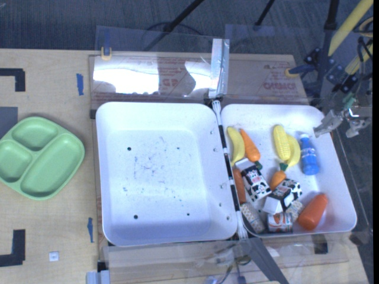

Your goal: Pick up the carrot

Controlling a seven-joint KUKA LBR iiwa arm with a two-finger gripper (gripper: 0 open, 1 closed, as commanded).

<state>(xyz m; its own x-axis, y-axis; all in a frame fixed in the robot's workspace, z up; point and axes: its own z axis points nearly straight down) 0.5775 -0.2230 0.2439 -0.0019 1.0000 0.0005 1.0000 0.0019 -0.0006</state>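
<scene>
Claw (342, 122): at right bin's (343, 158) right rim, upper end; open or closed, cannot tell.
Carrot (249, 146): upper left of right bin, touching banana (235, 144).
Risk: crowded toys; claw could catch banana instead.
Writing: red print on back board (177, 76), unreadable.

Bench (47, 218): two bins (160, 170), green tray (40, 157).
</scene>
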